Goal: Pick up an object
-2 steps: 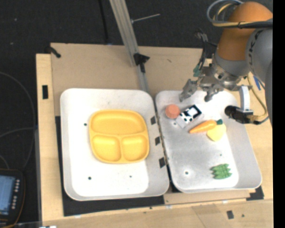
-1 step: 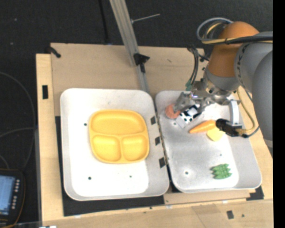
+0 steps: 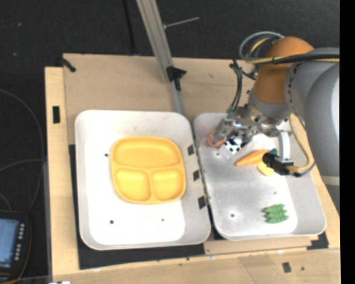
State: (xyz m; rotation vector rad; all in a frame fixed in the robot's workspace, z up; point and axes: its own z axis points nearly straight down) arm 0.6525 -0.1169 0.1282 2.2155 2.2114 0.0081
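While the claw's [image 3: 232,136] state is unclear, a smooth tapered carrot [image 3: 251,157] lies beside it.

**Bench with two white bins**

A light wooden bench [image 3: 136,81] is seen from above, set against a dark floor. Two shallow white bins are placed on it side by side, touching along their inner edges. The left bin [image 3: 94,218] is the wider one; the right bin [image 3: 307,215] is laid near the bench's right edge. A slanted metal post [image 3: 157,34] is fixed at the bench's far side.
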